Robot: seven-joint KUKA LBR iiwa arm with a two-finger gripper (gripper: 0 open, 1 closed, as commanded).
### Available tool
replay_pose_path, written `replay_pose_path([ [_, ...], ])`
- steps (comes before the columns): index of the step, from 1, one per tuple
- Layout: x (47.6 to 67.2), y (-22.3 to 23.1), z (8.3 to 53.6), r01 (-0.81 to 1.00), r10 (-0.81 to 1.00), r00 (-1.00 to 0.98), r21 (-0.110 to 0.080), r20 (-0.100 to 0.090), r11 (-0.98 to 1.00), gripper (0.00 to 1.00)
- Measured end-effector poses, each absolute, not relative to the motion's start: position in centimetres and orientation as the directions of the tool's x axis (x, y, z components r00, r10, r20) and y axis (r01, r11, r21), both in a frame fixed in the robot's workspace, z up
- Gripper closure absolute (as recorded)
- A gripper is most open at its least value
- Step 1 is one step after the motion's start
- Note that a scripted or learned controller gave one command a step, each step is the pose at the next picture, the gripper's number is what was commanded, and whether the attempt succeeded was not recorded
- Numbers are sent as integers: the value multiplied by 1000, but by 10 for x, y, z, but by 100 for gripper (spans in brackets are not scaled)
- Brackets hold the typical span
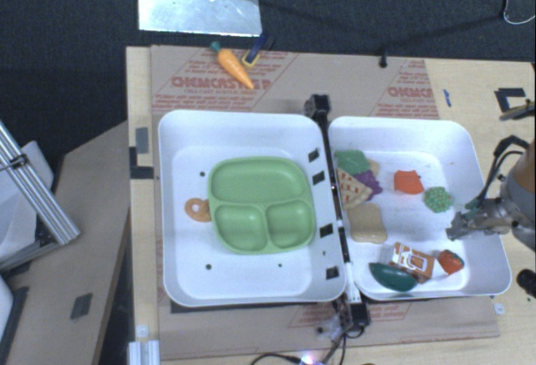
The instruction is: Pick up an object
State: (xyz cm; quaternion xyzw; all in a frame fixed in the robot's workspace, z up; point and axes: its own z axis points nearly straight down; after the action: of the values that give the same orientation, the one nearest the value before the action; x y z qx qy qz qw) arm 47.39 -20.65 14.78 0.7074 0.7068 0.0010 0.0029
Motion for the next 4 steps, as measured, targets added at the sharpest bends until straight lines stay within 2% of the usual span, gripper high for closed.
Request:
replay_pose_path([
  [1, 469, -204, 209, 1000, 1000, -4, 7, -3, 4, 100],
  [2, 471, -205, 225, 1000, 1000, -4, 5, -2, 4, 100],
  [3, 490, -145, 231, 1000, 1000, -11, 4, 1, 11, 100],
  [4, 498, -100, 230, 1000, 1000, -10, 2, 2, 10, 100],
])
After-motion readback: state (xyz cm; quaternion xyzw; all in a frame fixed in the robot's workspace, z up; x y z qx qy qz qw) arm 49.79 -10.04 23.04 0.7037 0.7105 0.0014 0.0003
